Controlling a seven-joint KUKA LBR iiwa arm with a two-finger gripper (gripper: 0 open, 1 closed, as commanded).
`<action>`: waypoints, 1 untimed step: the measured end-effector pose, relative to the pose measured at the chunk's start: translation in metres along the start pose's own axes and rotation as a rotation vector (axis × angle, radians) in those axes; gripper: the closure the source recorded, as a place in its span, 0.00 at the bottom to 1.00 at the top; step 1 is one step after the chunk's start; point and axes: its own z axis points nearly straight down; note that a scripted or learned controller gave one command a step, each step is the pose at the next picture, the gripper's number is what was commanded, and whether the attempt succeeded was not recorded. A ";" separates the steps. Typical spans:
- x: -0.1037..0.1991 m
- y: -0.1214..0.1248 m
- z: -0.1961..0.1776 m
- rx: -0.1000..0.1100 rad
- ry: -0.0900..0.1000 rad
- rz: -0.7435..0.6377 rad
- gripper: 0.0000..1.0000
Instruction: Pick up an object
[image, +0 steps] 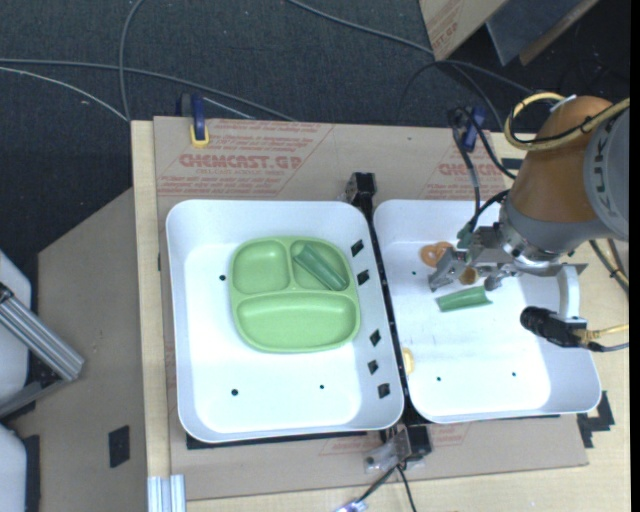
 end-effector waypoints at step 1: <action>-0.006 -0.008 0.058 0.003 0.000 0.002 0.00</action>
